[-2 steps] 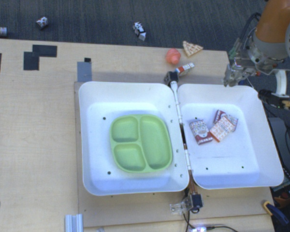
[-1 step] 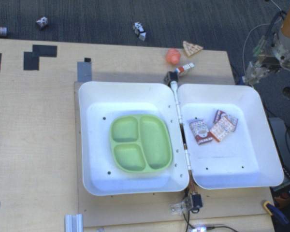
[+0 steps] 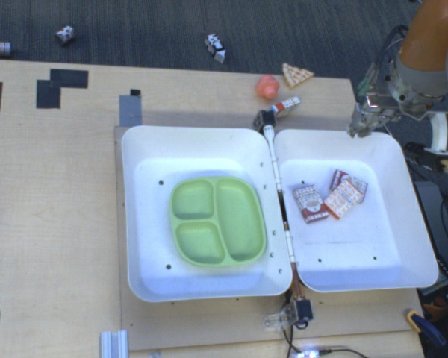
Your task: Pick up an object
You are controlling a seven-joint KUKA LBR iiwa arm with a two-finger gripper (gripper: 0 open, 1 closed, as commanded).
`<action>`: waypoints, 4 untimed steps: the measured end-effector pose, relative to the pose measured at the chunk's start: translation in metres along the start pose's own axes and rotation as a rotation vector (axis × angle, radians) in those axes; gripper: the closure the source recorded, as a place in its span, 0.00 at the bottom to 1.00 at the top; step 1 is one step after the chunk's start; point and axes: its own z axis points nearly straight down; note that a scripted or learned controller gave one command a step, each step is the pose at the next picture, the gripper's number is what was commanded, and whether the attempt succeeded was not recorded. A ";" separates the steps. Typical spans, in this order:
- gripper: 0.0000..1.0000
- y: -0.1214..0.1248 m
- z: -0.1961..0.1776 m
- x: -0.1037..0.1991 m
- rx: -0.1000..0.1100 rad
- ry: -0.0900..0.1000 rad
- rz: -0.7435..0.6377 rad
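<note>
In the right bin [image 3: 388, 271] lie small red-and-white packets: one [image 3: 309, 201] left of centre and a pair [image 3: 346, 193] just to its right, leaning against each other. My gripper [image 3: 361, 122] hangs at the far right corner of that bin, over its rim and well above and to the right of the packets. Nothing shows between its fingers. The grey arm with its orange band [image 3: 431, 24] comes in from the upper right.
The left bin [image 3: 145, 274] holds a green divided plate [image 3: 217, 221]. On the bench behind the bins lie a red ball [image 3: 267, 86], a pizza-slice toy [image 3: 297, 74] and a small tube [image 3: 285, 106]. Small bits lie on the dark floor beyond.
</note>
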 end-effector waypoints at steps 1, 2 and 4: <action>1.00 0.005 0.023 -0.042 0.000 -0.002 0.003; 1.00 -0.080 -0.071 -0.077 -0.003 -0.004 0.004; 1.00 -0.026 -0.026 -0.047 -0.003 -0.003 0.003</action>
